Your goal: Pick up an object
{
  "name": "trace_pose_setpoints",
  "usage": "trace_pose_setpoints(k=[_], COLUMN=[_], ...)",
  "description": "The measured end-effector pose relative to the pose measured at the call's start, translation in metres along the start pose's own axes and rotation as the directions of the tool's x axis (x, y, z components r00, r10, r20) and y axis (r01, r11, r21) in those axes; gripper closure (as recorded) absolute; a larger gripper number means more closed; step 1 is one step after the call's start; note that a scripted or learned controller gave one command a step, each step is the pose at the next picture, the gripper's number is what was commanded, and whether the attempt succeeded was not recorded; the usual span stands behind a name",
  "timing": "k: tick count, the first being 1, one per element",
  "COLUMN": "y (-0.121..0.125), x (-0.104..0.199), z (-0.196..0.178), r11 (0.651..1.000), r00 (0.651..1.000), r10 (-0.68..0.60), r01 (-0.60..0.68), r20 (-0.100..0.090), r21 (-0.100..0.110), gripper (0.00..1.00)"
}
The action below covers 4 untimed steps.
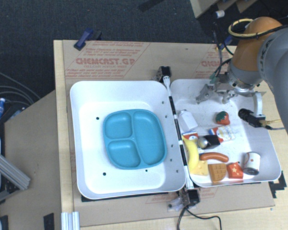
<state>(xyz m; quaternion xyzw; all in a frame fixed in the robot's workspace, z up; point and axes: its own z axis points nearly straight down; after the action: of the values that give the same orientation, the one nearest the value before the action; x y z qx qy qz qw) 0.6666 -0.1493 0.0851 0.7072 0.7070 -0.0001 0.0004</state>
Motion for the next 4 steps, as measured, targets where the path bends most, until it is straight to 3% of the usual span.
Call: trace_pose_setpoints(k=[2, 3, 4], y=[0.0, 0.0, 0.0], x=[-0.005, 0.008, -0.004], z=[0.0, 0.0, 0.0], r11=[1.0, 1.0, 1.0], r00=[1.0, 1.0, 1.0], r10=[0.0, -0.001, 0.0], r01=[0.0, 0.001, 0.0], r20=[0.0, -0.001, 0.0], r21=[-0.001, 0.001, -0.001], gripper=[0.0, 0.0, 0.0])
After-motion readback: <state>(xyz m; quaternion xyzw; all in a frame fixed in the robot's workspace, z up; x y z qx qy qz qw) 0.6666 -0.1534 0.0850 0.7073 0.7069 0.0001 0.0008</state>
